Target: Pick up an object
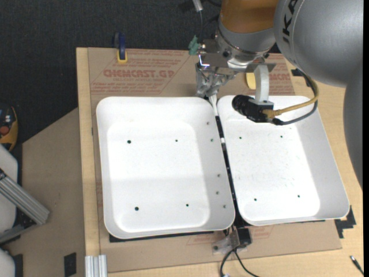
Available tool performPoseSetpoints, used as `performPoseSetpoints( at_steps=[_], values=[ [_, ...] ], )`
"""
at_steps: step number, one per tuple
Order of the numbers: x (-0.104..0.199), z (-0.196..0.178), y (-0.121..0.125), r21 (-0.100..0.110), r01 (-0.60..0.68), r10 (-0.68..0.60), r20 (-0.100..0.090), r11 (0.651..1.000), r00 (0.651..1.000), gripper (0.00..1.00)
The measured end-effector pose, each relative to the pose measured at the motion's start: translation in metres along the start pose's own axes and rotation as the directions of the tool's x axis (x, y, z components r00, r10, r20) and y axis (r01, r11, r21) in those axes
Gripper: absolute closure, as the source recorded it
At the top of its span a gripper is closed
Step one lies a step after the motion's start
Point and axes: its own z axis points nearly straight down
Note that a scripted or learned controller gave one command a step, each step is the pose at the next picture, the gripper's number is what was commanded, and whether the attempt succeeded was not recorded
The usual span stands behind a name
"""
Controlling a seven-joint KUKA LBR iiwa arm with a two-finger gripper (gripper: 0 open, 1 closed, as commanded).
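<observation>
The table (150, 68) carries a brown board. The grey arm (323, 27) reaches over its far side. Two white bins sit side by side, the left-hand bin (106, 154) and the right-hand bin (326, 160). The gripper (209, 92) hangs at their far rims where they meet. Whether it is spread or closed cannot be told, nor where the thing to pick up lies. A small blue and yellow clamp (120, 48) grips the board's far edge.

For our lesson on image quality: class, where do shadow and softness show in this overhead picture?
In the camera view, a faint shadow greys the upper half of the left bin, its lower half brighter; the arm, nearest the lens, looks slightly soft.
</observation>
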Motion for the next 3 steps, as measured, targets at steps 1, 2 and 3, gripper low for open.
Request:
performPoseSetpoints(
  at_steps=[1,2,3],
  values=[
    [-0.009,-0.01,-0.017,-0.002,-0.001,0.001,-0.001,1.0,1.0,1.0],
    [-0.095,-0.016,-0.018,-0.004,-0.006,0.006,0.001,1.0,1.0,1.0],
    [-0.097,-0.005,-0.017,-0.003,-0.001,0.001,-0.001,1.0,1.0,1.0]
  ],
)
